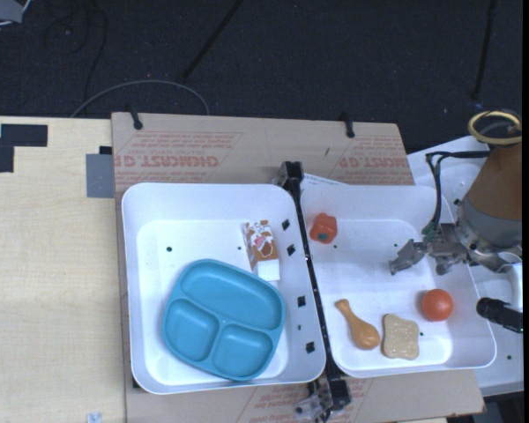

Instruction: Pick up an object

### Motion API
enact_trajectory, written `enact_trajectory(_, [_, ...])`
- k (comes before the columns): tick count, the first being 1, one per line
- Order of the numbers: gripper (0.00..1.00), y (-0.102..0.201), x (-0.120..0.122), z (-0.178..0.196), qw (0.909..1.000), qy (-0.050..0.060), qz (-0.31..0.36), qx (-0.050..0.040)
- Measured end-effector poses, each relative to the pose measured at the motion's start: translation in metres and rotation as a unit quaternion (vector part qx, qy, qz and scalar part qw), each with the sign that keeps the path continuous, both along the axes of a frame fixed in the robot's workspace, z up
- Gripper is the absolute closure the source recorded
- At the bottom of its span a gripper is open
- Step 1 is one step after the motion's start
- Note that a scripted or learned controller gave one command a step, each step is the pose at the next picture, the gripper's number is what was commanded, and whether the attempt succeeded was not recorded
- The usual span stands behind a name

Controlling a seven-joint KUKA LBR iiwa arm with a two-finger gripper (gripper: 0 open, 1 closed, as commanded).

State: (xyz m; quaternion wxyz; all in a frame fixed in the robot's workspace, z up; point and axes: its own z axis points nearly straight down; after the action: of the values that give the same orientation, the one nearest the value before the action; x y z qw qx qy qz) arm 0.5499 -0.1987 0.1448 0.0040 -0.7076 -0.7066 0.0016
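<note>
Three toys (361, 323) lie near the gripper (404, 261).

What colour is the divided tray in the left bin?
Light blue; the tray shows plainly in the camera view.

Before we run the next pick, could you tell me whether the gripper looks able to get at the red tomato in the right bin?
Probably yes: the gripper hangs in the right bin, and bare floor separates it from the tomato.
</note>
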Motion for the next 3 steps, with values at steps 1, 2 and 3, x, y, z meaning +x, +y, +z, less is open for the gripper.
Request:
enact_trajectory(1, [0.00,0.001,-0.001,-0.054,1.0000,0.000,0.000,-0.0002])
enact_trajectory(2, [1.00,0.000,-0.001,-0.041,1.0000,-0.002,-0.001,-0.0009])
enact_trajectory(3, [1.00,-0.006,0.005,0.004,1.0000,-0.005,0.001,-0.0020])
